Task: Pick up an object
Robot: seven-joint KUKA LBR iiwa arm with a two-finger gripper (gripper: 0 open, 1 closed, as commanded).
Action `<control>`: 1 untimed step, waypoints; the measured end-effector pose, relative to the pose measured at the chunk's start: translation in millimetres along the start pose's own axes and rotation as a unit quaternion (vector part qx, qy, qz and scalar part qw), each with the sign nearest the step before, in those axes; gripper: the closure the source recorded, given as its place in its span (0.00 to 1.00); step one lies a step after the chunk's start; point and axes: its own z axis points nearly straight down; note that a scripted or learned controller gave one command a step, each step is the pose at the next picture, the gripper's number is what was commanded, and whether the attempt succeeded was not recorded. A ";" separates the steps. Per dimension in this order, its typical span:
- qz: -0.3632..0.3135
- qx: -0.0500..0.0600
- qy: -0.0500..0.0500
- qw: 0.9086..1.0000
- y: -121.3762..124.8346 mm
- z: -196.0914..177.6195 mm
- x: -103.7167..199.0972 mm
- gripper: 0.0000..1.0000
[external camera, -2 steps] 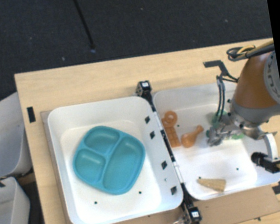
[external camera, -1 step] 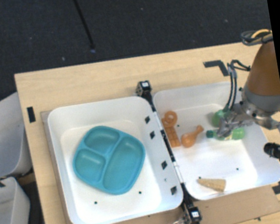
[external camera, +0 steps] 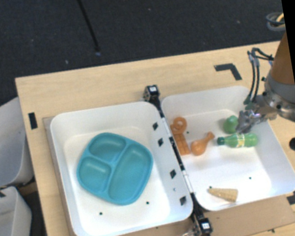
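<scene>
1. we start in the right white shallow plastic bin [external camera: 269,178], at its upper right part, where a small round green plastic object [external camera: 230,124] lies right beside the metal two-finger gripper [external camera: 247,120].
2. we can't tell how the gripper's tips are set; they blur into the green shapes, and we can't tell whether anything is caught between them.
3. just below the gripper we see a green plastic bottle lying on its side [external camera: 240,140], its dark cap end pointing left and a yellowish band near its right end.
4. to the left of the bottle, near the bin's middle, there's an orange plastic spoon-shaped piece [external camera: 201,145], tilted with its thin end up toward the right.
5. further left, close to the divider between the bins, an orange plastic ring-topped piece [external camera: 180,135] lies lengthwise, ring at the top.
6. down near the front wall of the same bin rests a tan cone-shaped object [external camera: 223,193], well apart from the rest.
7. the grey arm with the orange band [external camera: 282,78] comes in from the right edge, over the bin's right wall.
8. in the left white shallow plastic bin [external camera: 73,211] we see a teal plastic divided plate [external camera: 115,167] with three compartments, lying flat near the middle.
9. both bins sit side by side on the light wooden bench [external camera: 86,88].
</scene>
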 end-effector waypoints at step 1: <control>-0.002 0.002 0.002 1.000 6.3 -13.6 51.6 1.00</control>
